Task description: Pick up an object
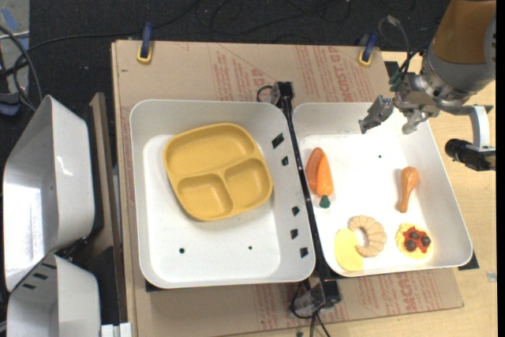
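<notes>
Cardboard (237, 63) covers the bench, pinned at the back by two yellow clamps (144, 53), with dark floor and loose cables (197, 8) beyond. Two white bins sit side by side. One yellow divided plate (218, 170) lies in the left bin (150, 249). Four toy foods lie in the right bin (347, 122): one carrot (319, 170), one drumstick (407, 185), one shrimp on a yellow disc (366, 235), one small tart with berries (413, 240). From the right the grey and orange arm (465, 20) leans over that bin's back edge. Its gripper (393, 114) hangs above bare bin floor, fingers spread and holding nothing, well apart from the foods.
</notes>
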Tool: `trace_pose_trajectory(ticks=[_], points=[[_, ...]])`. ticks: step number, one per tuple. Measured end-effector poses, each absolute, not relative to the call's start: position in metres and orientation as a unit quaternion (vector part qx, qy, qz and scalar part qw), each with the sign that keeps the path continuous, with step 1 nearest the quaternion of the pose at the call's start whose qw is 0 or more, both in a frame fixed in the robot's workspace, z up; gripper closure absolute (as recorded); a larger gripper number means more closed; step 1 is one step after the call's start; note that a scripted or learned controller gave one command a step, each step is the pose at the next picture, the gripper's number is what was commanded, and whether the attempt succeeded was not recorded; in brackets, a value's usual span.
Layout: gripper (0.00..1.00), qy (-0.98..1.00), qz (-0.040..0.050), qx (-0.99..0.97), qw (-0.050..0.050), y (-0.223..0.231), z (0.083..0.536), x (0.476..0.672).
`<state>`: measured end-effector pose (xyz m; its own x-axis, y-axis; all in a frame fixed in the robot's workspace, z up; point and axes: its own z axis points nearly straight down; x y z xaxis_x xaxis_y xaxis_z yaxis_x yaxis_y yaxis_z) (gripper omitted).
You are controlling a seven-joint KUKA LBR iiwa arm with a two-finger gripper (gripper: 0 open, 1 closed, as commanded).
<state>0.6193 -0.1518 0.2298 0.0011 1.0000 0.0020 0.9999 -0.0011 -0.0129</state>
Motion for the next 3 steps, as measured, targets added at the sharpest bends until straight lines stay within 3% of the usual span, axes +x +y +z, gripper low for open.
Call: trace_pose_trajectory(ticks=[1,2,3], points=[[0.0,-0.708,0.0001,-0.707,0.0,-0.151,0.237,0.622],[0.0,-0.707,0.0012,-0.707,0.001,-0.153,0.181,0.631],[0.0,-0.707,0.002,-0.707,0.002,-0.151,0.117,0.626]])
